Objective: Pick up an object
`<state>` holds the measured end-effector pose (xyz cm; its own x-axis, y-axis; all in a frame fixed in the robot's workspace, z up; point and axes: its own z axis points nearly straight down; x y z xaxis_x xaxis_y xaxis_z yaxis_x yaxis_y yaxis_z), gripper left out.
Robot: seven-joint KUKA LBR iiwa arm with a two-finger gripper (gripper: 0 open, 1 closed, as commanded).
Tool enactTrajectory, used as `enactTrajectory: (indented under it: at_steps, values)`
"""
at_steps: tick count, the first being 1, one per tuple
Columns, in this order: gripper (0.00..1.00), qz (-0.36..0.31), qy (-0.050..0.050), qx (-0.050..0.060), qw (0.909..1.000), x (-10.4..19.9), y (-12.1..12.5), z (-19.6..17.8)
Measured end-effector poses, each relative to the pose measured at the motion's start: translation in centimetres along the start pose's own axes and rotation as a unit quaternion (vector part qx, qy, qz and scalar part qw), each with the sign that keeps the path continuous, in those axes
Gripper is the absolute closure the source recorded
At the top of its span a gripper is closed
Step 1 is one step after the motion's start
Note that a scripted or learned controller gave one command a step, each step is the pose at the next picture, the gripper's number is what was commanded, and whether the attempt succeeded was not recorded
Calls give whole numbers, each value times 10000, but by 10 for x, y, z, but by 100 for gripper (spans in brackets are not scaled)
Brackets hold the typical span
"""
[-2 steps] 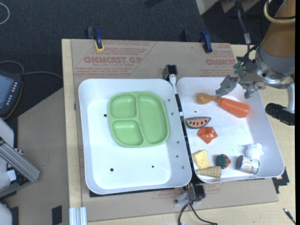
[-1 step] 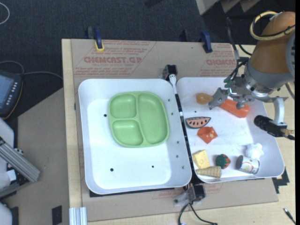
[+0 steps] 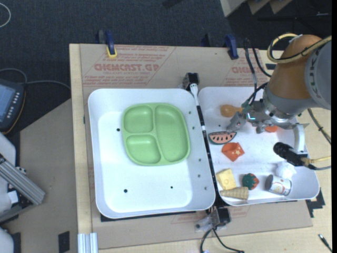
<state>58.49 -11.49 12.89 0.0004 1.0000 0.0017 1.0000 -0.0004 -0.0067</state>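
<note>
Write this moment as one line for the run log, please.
arm: over right bin | gripper: near watermelon slice | green tray: left bin

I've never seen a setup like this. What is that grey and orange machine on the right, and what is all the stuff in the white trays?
You are looking down at a slant from one fixed camera above a bench. The grey and orange machine is a robot arm reaching in from the right; its job is to pick up an object.

Two shallow white bins sit side by side. The left bin holds a green divided plate. The right bin holds small toy foods: a watermelon slice, a red piece, a yellow cheese wedge, an ice-cream cone and others.

The arm's wrist hangs over the right bin; nothing can be seen held.
</note>
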Motion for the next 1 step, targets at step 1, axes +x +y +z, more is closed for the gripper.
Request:
enactTrajectory:
  at_steps: [1]
  values:
    - [0, 16, -32, -131, 9999, -2, 7, 37]
